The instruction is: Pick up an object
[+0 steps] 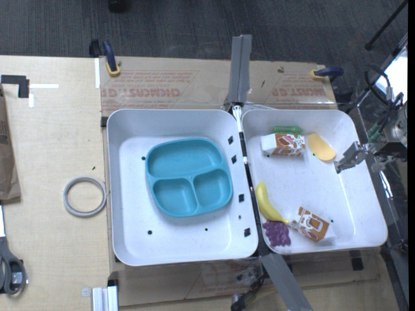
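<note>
At the right bin's [363, 235] right rim, the gripper [347, 160] hangs with nothing between its fingers; whether they are apart cannot be told. Inside that bin lie a banana [267, 203], grapes [278, 233], two cartons and a yellow piece [321, 147].

We are seeing a pale wooden bench [52, 141] carrying two white bins [123, 193] side by side on brown cardboard [162, 89]. A roll of tape [85, 195], scissors [10, 271] and a brown paper bag [6, 154] are lying on its left part.
</note>
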`<state>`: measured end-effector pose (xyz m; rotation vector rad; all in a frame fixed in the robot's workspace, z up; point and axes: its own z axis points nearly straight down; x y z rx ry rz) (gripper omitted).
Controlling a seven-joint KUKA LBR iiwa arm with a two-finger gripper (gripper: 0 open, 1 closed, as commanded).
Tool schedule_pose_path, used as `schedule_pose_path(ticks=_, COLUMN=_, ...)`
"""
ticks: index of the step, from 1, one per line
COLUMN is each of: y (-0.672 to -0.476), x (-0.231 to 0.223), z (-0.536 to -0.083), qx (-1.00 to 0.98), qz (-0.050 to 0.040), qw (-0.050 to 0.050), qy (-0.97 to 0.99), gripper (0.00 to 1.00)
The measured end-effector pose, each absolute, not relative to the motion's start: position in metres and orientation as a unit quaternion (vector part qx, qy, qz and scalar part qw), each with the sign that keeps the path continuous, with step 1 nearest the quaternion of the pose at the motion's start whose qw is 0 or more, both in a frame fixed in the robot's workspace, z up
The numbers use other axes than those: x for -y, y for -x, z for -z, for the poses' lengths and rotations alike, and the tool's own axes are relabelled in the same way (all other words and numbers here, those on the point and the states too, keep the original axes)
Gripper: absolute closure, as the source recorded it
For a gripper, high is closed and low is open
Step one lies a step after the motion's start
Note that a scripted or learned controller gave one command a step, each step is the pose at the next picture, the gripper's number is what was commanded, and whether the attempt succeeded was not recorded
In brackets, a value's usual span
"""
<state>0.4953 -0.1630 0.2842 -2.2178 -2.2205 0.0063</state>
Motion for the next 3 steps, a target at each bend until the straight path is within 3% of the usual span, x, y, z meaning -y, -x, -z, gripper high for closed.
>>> schedule_pose_path(ticks=1, y=-0.477, x=0.167, z=-0.164, qx=0.718, qz=-0.0016, qw=0.003, qy=0.696, gripper=0.0)
schedule_pose_path(ticks=2, y=-0.478, x=0.196, z=-0.169, qx=0.659, qz=-0.0012, qw=0.002, qy=0.752, gripper=0.0)
schedule_pose_path(ticks=3, y=-0.536, x=0.197, z=-0.207, qx=0.789, qz=-0.0009, qw=0.001, qy=0.614, gripper=0.0)
